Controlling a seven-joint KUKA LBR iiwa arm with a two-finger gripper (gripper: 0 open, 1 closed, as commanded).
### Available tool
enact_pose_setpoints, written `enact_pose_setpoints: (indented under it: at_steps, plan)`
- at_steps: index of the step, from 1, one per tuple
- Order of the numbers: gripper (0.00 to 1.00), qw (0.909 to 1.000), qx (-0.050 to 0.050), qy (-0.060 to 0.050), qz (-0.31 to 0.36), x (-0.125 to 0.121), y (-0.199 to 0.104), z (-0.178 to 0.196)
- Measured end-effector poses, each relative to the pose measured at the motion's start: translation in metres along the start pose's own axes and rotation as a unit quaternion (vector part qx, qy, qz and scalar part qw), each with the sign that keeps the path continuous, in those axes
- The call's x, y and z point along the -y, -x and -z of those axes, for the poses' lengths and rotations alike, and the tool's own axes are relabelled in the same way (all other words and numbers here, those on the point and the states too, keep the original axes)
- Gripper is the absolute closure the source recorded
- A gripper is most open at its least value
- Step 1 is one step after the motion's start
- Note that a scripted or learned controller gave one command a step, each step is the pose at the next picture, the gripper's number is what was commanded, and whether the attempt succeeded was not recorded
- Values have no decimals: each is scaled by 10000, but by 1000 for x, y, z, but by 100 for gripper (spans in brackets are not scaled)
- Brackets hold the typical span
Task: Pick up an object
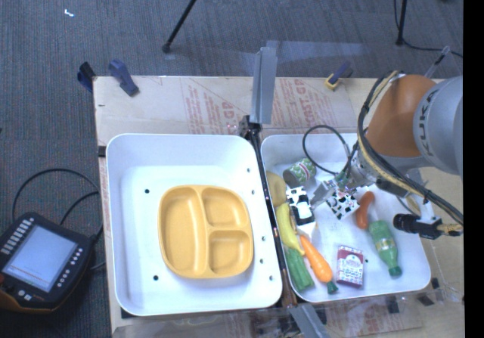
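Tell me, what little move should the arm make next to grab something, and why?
Probably lower straight down a touch. The gripper sits low in the right bin, over a black-and-white checkered toy, with a sausage and a can close by. I cannot see anything between its fingers yet.

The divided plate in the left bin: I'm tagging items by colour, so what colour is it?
Yellow. The divided plate shows best in the camera view.

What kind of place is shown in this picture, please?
Most likely a robotics lab or test cell. A grey robot arm reaches over two white bins on a bench, toy food such as a carrot lies in the right bin, and a teach pendant rests on the carpet.
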State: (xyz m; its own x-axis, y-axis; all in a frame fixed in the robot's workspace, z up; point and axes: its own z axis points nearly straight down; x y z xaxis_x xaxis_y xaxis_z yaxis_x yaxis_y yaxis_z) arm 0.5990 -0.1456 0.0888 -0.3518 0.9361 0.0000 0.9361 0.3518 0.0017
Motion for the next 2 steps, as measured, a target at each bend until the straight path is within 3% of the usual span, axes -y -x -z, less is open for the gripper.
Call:
enact_pose_setpoints:
  at_steps: [1, 2]
  plan:
    - [100, 10000, -1, 11, -13, -1, 1, 11]
    - [100, 9997, 1, -4, 244, -53, -51, 134]
